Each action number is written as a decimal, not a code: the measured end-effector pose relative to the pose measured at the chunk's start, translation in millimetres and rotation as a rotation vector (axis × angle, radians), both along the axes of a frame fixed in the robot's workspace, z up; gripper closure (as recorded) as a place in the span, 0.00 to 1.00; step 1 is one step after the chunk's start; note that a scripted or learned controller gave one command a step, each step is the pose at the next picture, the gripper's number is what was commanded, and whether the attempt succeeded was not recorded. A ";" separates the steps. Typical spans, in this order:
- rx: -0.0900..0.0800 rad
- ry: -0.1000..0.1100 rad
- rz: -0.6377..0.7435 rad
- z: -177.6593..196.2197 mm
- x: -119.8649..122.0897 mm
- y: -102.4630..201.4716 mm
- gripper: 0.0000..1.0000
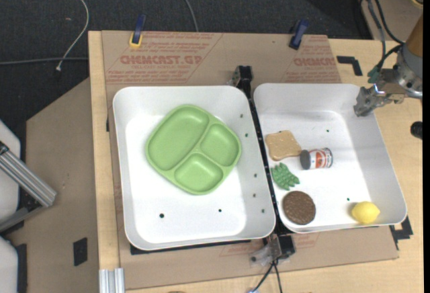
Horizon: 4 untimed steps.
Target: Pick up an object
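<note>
The right bin (349,130) holds a tan toast slice (282,144), a small can with a red label (316,159) lying on its side, a green leafy toy (285,177), a brown round patty (298,207) and a yellow lemon (365,212). My gripper (368,101) hangs over the right bin's far right rim, well apart from all of these, with nothing seen in it. The arm enters from the right edge.
The left bin (134,211) holds a green three-compartment plate (193,148). Cardboard (201,53) lies under both bins, held by blue clamps (138,28) at the back. Cables run over the dark floor behind the bench.
</note>
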<state>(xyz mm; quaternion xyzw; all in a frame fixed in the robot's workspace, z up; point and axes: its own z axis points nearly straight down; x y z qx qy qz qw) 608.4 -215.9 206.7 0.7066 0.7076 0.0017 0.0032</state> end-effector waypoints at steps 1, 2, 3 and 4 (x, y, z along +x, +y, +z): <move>0.000 0.002 0.000 34.8 1.2 -0.2 1.00; 0.005 0.008 0.004 43.6 -10.2 56.0 1.00; 0.005 0.010 0.003 30.9 -17.4 104.9 1.00; 0.006 0.011 0.004 18.4 -30.8 159.2 1.00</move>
